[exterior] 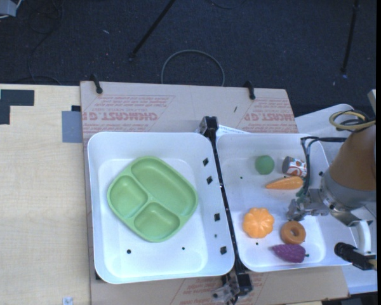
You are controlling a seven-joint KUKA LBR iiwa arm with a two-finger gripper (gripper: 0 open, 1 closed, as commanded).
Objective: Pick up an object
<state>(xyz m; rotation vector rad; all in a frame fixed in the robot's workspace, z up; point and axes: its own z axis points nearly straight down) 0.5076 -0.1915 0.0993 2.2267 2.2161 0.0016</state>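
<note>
Camera view: the gripper (296, 211) hangs over the right bin (241, 146), at twelve o'clock of the donut (293, 233); its state cannot be told.

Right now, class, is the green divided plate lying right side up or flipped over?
Right side up: the green divided plate in the left bin shows its three hollow compartments facing upward.

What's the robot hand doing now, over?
Hand low in right bin, just above donut. Nothing visibly held. Carrot, orange pumpkin, purple piece close by. Over.
</note>
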